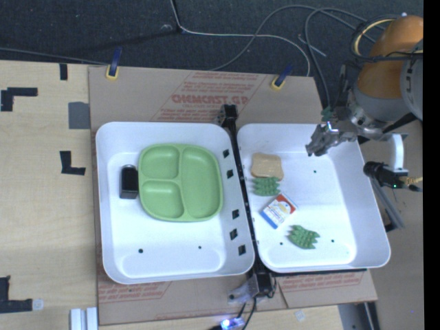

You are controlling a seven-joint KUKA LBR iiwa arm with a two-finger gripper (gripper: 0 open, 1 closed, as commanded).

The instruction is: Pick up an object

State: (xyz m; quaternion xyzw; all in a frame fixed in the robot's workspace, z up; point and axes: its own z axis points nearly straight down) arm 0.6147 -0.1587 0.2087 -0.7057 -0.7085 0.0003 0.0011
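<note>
The gripper [320, 143] is hanging over the upper right part of the right bin [344, 184], close to that bin's far wall, with the grey arm [385, 95] reaching in from the right edge of the scene. Nothing is showing between its tips, and how it is set is too small and dark to tell.

The candidates for picking are all lying in the right bin's left half, well apart from the gripper. A tan bread-like piece [267, 165] is sitting near the divider between the bins, and a small green leafy toy [265, 185] is lying just beside it, touching or nearly touching its lower edge. Below those, a small red, white and blue packet [278, 210] is resting flat at a tilt, and a second green leafy piece [302, 237] is lying near the bin's front. The scatter looks loose enough that each item is offering free space on at least two sides, which should be helping a two-finger grasp.

In the left bin [124, 246], a green divided plate [181, 183] is taking up the middle, with a small black block [128, 181] lying just beside its left rim.

Judging from this, the pick is not yet begun: the arm is needing to travel left and down toward one of the items before any closing is making sense
</note>
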